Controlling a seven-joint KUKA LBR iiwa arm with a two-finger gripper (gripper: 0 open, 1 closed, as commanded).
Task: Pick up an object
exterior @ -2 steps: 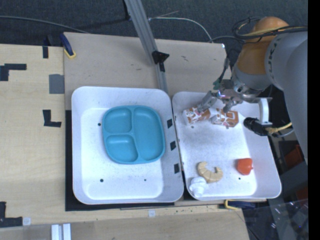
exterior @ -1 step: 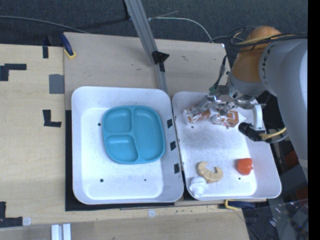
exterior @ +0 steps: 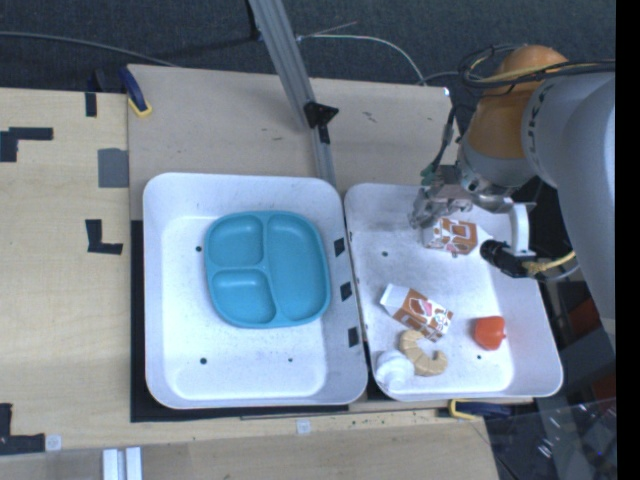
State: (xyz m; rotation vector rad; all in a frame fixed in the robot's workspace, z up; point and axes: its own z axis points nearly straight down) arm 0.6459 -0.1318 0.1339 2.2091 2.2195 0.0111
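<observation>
My gripper (exterior: 432, 211) hangs low over the back of the right bin (exterior: 520, 368), just left of a small orange-and-white packet (exterior: 455, 236). The packet lies on the bin floor beside the fingers, touching or nearly touching them. Toward the front of the same bin lie a white-and-orange carton (exterior: 416, 310), a tan croissant-shaped piece (exterior: 424, 354), a white lump (exterior: 392, 370) and a small red object (exterior: 489, 332).
The left bin (exterior: 175, 368) holds a blue divided plate (exterior: 267, 268). A grey metal pole (exterior: 290, 58) slants in from the top, ending at the bins' back edge. The arm's grey body and orange band (exterior: 510, 108) fill the upper right.
</observation>
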